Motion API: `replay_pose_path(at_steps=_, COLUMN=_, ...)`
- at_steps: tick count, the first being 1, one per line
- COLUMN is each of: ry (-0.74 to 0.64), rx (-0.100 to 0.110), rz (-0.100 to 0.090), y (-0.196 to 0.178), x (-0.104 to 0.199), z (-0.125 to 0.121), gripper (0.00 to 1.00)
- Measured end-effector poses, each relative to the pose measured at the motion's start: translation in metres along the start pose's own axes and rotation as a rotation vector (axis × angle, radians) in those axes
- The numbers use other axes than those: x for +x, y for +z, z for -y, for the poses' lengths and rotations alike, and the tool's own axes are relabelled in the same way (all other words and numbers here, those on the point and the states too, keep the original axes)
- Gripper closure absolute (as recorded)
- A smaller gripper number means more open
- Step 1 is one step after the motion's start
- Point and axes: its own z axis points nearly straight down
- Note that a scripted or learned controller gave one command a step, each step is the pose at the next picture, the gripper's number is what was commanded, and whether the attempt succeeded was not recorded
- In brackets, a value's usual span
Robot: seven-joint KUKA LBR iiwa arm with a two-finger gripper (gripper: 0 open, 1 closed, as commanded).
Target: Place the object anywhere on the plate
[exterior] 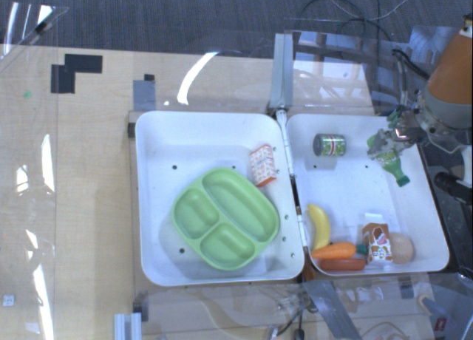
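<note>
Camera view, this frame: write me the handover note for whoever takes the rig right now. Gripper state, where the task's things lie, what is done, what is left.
Gripper: over the right bin's far right corner, with a green object at its tip; I cannot tell whether it is actually gripped.
Plate: green, three compartments, in the left bin, nothing on it. A small snack packet lies beside its far edge.
Right bin also holds a can, banana, carrot, small carton and a beige round item.
Done: nothing placed.
Left: secure an object, carry it across, set it on the plate.
</note>
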Motion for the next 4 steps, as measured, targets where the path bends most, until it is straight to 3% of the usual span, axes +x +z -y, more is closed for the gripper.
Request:
replay_pose_path(at_steps=1, ry=-0.033, rx=0.0, rz=-0.002, y=-0.016, x=0.079, z=0.023, gripper=1.0)
replay_pose_path(at_steps=2, ry=-0.019, rx=0.002, rz=-0.003, y=0.001, x=0.122, z=-0.007, gripper=1.0)
replay_pose_path(at_steps=3, ry=-0.107, rx=0.003, rz=-0.003, y=0.021, x=0.205, z=0.018, gripper=1.0)
replay_pose_path(at_steps=4, ry=-0.024, rx=0.0, rz=-0.002, y=0.02, x=0.166, z=0.004, gripper=1.0)
